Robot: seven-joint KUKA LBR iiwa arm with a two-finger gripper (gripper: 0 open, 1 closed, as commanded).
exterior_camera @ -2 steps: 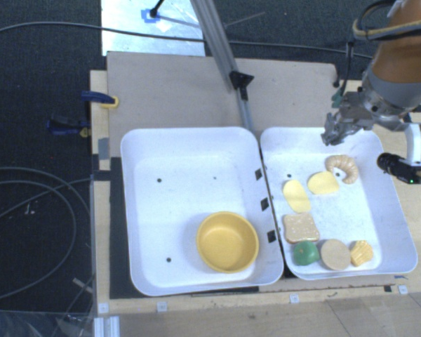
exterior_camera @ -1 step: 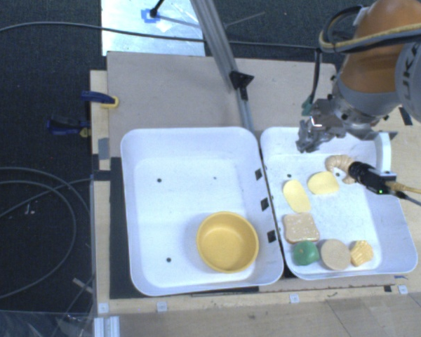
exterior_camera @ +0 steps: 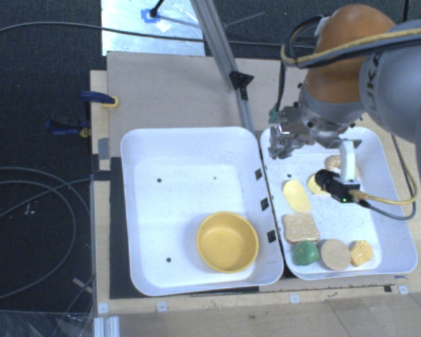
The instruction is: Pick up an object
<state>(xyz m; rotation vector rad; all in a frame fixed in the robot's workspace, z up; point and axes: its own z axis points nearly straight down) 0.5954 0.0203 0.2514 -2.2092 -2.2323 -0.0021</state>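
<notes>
Gripper [exterior_camera: 281,144] of grey arm with orange band, low over far left corner of right bin [exterior_camera: 400,209]; finger state impossible to tell. Nearer in same bin: pale yellow oval piece [exterior_camera: 297,196], square toast slice [exterior_camera: 300,227], green ball [exterior_camera: 306,253], round tan disc [exterior_camera: 335,254], small yellow shell shape [exterior_camera: 361,253]. Yellow bowl [exterior_camera: 228,241] upright in left bin [exterior_camera: 154,188], near front edge

The grey arm bends down, its gripper [exterior_camera: 281,146] hanging low.
</notes>
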